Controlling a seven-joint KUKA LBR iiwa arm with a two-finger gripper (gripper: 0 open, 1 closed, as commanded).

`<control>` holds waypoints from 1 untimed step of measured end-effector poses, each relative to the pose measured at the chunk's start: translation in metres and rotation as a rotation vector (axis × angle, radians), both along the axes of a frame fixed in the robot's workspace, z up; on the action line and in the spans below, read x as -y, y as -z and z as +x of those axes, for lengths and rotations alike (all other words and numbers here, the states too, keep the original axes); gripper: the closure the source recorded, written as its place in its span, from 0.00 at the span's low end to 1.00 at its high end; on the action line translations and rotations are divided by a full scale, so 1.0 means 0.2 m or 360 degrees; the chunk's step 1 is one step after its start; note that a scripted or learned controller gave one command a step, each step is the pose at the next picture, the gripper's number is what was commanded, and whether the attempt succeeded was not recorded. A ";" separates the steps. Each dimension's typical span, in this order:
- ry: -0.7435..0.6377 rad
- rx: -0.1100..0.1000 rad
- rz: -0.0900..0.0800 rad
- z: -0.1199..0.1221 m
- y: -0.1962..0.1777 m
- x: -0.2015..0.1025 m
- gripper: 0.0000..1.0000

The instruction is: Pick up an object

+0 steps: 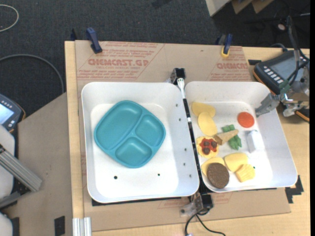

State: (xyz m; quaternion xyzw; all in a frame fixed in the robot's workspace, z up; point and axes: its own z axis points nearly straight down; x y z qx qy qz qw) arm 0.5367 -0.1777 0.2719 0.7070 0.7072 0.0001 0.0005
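Brown bench board point(123, 58) (2 white bins point(98, 191) atop) over dark carpet point(49, 14); claw point(263, 106) state unclear.

Even, fairly bright overhead light is falling on the bench point(147, 58), and nothing is casting a hard shadow. The white bins point(133, 191) are glaring a little, their walls washing out toward pure white. A soft, faint shadow is sitting under the teal plate's point(129, 133) lower edge. The dark floor point(98, 9) is staying dim and low in detail. The whole frame is looking slightly soft and grainy; the small items in the right bin are blurring at their edges.
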 end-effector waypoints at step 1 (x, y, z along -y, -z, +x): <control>0.0006 -0.0017 0.0004 0.14 0.62 0.23 0.00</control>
